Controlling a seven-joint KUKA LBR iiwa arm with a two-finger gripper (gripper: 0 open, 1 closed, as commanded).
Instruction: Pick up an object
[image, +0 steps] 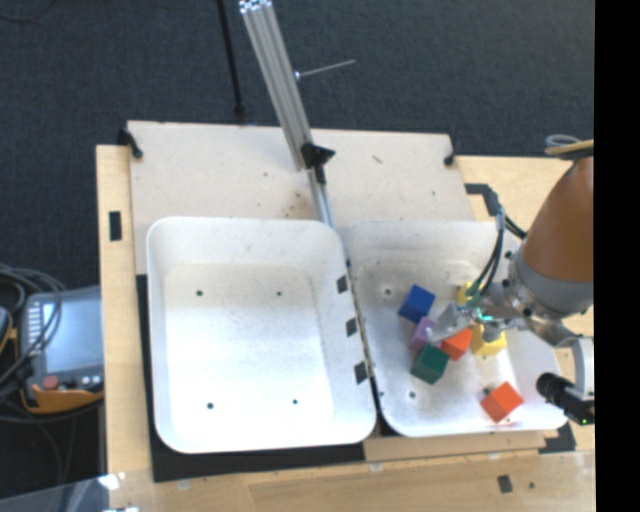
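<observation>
The right bin (400, 250) holds a cluster of small blocks. A blue cube (417, 303) lies toward the middle, with a purple piece (424, 329) just below it. A green cube (430, 364) sits under that, an orange block (457, 343) and a yellow block (488, 345) lie to its right, and a larger orange cube (502, 401) rests near the front rim. My gripper (470, 322) hangs low over the cluster, right above the orange and yellow blocks, with the arm coming in from the right. Its tips are hard to make out among the blocks.
The left bin (250, 330) stands beside the right one, sharing a raised divider (352, 320). A slanted aluminium pole (290, 100) rises behind the bins. A control pendant (60, 350) with cables lies off the bench at the left.
</observation>
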